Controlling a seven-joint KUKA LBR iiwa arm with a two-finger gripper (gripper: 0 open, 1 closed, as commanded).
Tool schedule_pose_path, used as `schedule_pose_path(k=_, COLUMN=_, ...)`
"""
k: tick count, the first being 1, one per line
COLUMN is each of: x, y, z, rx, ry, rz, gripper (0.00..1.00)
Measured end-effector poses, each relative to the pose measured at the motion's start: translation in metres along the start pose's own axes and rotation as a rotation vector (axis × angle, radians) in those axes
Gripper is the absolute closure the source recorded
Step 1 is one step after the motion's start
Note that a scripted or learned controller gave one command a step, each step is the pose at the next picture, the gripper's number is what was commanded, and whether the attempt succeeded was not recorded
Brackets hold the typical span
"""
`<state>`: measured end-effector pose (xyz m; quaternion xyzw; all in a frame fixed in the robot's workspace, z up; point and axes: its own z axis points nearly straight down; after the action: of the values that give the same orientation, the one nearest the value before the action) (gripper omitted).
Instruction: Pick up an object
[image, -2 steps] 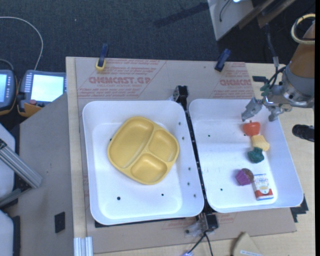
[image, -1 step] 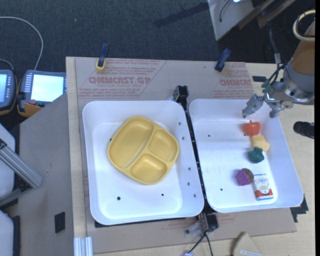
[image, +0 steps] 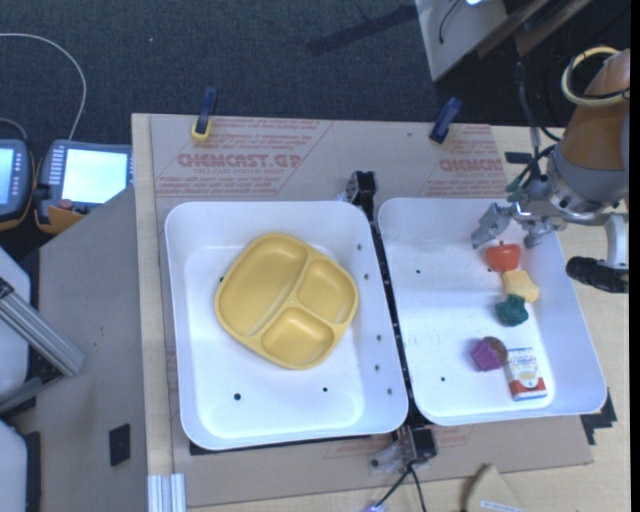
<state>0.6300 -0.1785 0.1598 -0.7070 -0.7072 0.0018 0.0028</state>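
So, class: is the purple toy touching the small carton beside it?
Cannot tell. In the camera view the purple toy and carton sit edge to edge, with neither contact nor gap plain.

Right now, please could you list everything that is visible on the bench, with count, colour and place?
bins: 2, white, side by side on the board
divided plate: 1, yellow, left bin
orange object: 1, right bin, just below the gripper
yellow object: 1, right bin
green object: 1, right bin
purple object: 1, right bin
small carton: 1, white and orange, beside the purple object
clamps: 2, blue, board's far edge
gripper: 1, grey, over the right bin's far end
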Motion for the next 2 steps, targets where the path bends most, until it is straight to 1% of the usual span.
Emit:
schedule_pose_path(k=1, x=0.006, y=-0.01, z=0.055, rx=0.001, ry=0.001, rz=0.0, gripper=0.0)
schedule_pose_path(k=2, x=0.006, y=-0.01, z=0.077, rx=-0.002, ry=-0.001, rz=0.0, gripper=0.0)
